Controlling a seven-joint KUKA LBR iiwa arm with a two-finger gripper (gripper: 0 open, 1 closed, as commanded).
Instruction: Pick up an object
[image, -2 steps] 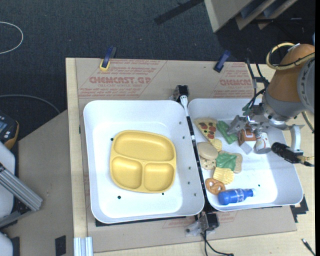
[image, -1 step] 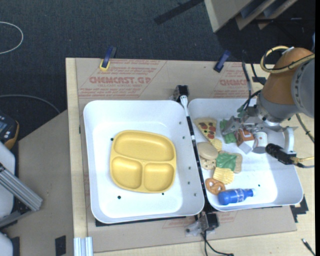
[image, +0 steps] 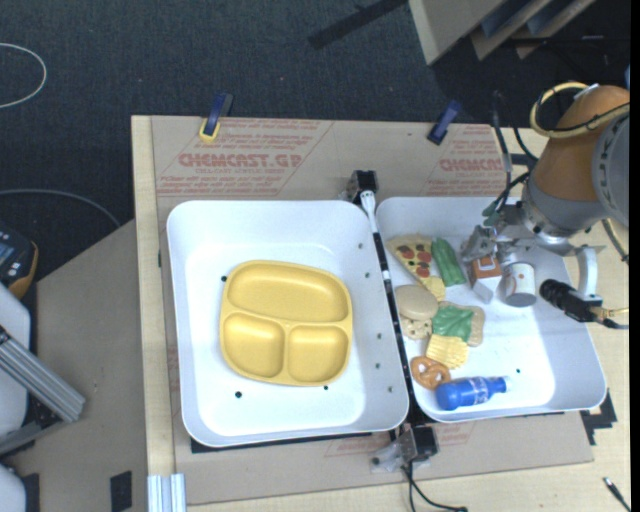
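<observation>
The arm (image: 580, 160) comes in from the right, its orange band sitting high over the upper right corner of the right bin (image: 580, 385), and it bends down so that the wrist points toward the bin's upper middle. The gripper (image: 487, 262) hangs low over that part of the bin, just right of the green pickle-shaped piece (image: 447, 262); whether it is spread or closed, and whether anything sits in it, cannot be told from this angle, as the metal parts and a small orange-red patch there blur together. Toys lie along the left side of the right bin: a pizza slice (image: 412, 254) at the top, a round beige cookie (image: 416, 301) below it, a green leafy piece (image: 455, 321) beside that, a yellow waffle-like piece (image: 446, 351), a pretzel (image: 430, 373), and a blue bottle (image: 470, 391) lying on its side near the front edge. The left bin (image: 200, 250) holds a yellow divided plate (image: 286, 322) in its middle. Both bins rest on a board (image: 160, 200) covered in printed paper.
</observation>
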